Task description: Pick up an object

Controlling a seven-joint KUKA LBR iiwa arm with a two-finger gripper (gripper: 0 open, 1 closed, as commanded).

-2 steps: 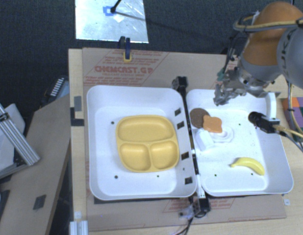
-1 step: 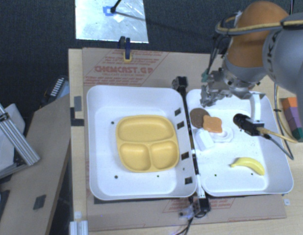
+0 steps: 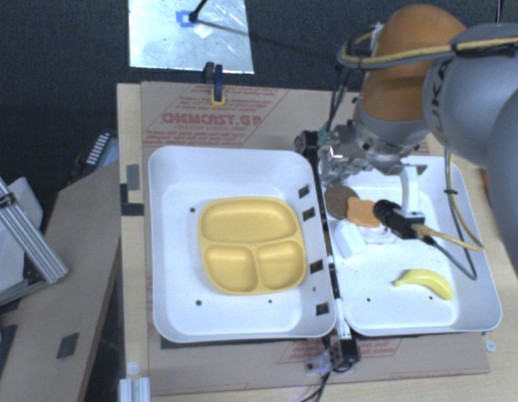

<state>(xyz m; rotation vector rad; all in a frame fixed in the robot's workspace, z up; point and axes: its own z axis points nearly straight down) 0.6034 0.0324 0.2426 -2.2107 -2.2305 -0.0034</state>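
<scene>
Two white bins sit side by side in the middle of the frame. The left bin (image 3: 171, 249) holds one yellow plate (image 3: 246, 245) with three compartments, lying flat near the bin's centre. The right bin (image 3: 477, 308) holds four loose things: one banana (image 3: 427, 282) toward the lower right, well apart from the others, and near the bin's left wall one brown disc (image 3: 339, 198), one orange piece (image 3: 364, 214) touching the disc's lower right edge, and one white block (image 3: 351, 241) just below them. One arm (image 3: 460, 90) reaches in from the upper right. Its gripper (image 3: 336, 164) is low over the right bin's upper left corner, just above the brown disc — whether it is apart or together cannot be told from here.
</scene>
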